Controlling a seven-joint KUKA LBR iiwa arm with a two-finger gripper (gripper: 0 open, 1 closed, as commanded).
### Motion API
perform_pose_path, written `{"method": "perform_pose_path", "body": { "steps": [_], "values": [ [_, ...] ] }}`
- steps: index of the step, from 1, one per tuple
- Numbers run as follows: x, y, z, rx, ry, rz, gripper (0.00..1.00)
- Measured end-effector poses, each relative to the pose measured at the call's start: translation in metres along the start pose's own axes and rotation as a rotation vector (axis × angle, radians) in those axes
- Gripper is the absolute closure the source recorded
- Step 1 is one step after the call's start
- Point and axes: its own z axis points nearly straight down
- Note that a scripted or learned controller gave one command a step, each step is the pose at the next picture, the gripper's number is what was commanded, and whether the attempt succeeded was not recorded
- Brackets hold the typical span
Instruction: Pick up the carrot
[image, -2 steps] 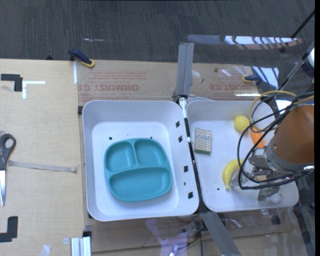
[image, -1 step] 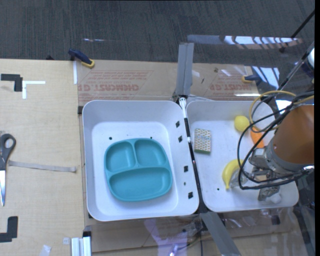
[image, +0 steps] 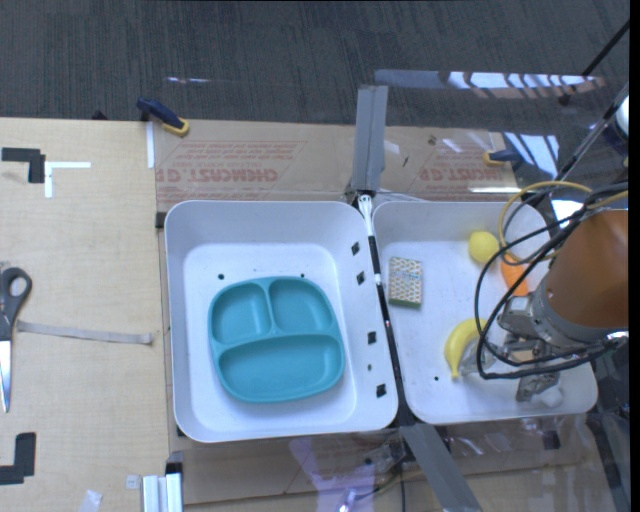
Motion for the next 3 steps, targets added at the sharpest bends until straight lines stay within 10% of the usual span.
{"method": "perform_pose_path", "body": {
  "steps": [3],
  "values": [
    [0.0,0.0,0.0,0.0,0.0,0.0,0.0]
  ]
}}
